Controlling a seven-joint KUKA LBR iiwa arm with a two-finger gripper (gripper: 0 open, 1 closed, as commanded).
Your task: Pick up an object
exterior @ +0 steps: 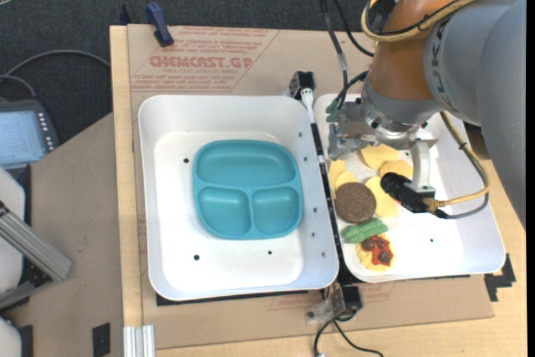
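— Where are you?

— My jaws point(368, 148) hang low in the right bin point(468, 255), over the yellow pieces point(380, 157) beside the brown cookie point(355, 201).

— Holding anything?

— I cannot tell; my wrist hides how they stand.

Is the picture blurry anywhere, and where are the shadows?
Camera view: mostly sharp; the teal tray and the cardboard lettering read clearly. The arm looks softer, being close to the lens. It shades the top of the right bin. No strong glare; the white left bin is bright but not blown out.
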